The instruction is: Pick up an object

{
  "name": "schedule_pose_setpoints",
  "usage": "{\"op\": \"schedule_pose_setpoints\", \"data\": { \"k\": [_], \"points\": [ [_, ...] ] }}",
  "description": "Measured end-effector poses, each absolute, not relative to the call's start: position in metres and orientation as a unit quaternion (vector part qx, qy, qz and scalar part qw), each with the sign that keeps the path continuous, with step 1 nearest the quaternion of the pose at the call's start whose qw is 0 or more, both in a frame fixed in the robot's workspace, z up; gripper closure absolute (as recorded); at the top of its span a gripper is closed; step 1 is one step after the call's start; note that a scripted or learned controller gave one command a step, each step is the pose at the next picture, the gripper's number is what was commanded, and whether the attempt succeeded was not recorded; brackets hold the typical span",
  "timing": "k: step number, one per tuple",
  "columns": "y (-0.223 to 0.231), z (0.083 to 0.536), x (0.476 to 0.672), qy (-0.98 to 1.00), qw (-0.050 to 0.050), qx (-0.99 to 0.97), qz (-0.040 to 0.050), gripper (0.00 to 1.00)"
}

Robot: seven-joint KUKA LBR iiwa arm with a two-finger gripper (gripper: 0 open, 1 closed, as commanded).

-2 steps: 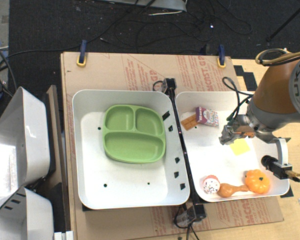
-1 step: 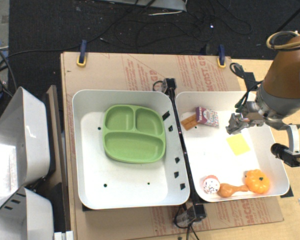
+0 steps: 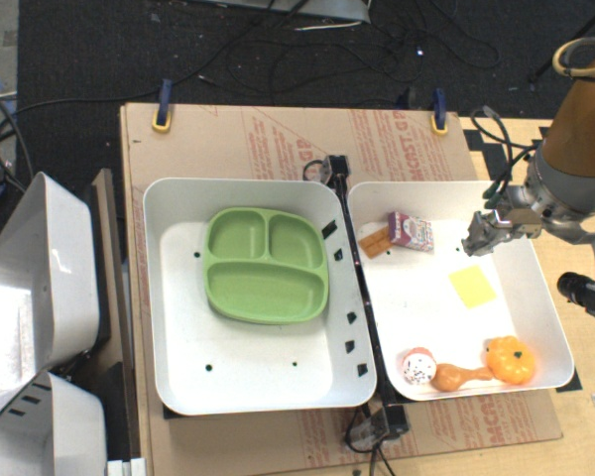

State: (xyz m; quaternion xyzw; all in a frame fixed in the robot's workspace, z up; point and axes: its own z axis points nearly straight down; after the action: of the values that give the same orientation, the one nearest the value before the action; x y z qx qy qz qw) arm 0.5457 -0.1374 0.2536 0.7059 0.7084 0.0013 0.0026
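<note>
My gripper [image 3: 479, 238] hangs over the right bin's [image 3: 535, 296] upper right part, above and just right of a flat yellow square [image 3: 473, 287]. A small purple and white carton [image 3: 411, 232] lies at the bin's far left, with a little brown block [image 3: 374, 243] beside it. Along the near edge lie a pink and white ball-like toy [image 3: 417, 367], an orange gourd-shaped piece [image 3: 457, 375] and an orange pumpkin [image 3: 510, 359]. Nothing shows between the fingers.
The left bin [image 3: 178, 365] holds a green divided plate [image 3: 267, 265]. A black divider with clips [image 3: 355, 286] runs between the bins. White containers [image 3: 40, 276] stand off the bench at the left. Cables lie on the dark floor behind.
</note>
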Motion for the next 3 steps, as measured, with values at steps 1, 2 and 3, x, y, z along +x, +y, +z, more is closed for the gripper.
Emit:
{"op": "schedule_pose_setpoints", "data": {
  "k": [1,2,3],
  "points": [
    [-0.089,0.239,0.555,0.71,-0.001,0.704,0.0001,1.0],
    [-0.045,0.235,0.57,0.71,0.0,0.704,0.0005,1.0],
    [0.001,0.227,0.58,0.71,0.0,0.704,0.0003,1.0]
  ]
}}
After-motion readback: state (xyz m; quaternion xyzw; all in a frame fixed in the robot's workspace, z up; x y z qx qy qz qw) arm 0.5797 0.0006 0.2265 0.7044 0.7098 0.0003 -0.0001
